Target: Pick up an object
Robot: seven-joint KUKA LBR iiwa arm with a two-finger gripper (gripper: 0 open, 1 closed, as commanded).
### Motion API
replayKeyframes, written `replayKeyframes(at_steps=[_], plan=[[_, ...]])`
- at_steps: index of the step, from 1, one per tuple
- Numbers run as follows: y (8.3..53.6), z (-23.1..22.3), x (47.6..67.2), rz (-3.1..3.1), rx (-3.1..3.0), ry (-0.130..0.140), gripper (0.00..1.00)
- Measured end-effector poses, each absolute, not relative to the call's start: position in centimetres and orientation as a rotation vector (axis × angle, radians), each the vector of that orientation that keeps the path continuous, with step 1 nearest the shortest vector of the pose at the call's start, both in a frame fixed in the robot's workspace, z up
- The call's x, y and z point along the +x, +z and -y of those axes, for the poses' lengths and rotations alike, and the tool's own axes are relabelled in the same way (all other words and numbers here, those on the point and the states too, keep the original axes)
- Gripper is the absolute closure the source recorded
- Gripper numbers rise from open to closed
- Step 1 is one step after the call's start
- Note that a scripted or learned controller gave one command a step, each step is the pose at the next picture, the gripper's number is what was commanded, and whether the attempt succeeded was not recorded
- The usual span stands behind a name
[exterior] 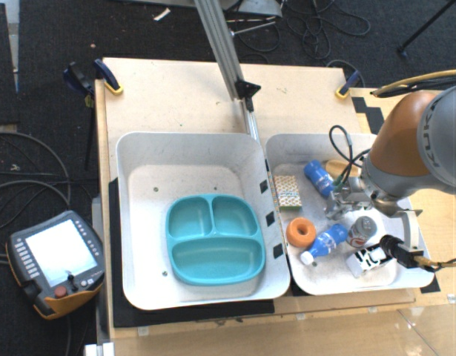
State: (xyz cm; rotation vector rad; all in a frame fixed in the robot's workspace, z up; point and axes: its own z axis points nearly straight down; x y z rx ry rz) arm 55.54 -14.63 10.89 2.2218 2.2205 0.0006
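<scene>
The arm (413, 143) is bent down into the right bin (283, 150) — the end effector (345, 199) is lowered among blue bottles (318, 178); its opening cannot be told.

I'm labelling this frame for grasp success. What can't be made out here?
- Gripper, camera view: wrist and cables cover it, so the state of its jaws is unreadable.
- Blue bottle: its far end runs under the arm.
- Black-and-white item: too small to identify.
</scene>
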Motion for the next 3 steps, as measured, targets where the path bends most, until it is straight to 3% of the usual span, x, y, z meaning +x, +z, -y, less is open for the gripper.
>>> replayKeyframes(at_steps=[2, 3], plan=[[20.7, 15.1, 56.3, -2.220, 2.215, 0.005, 1.00], [22.2, 10.0, 56.8, -2.228, 2.212, 0.005, 1.00]])
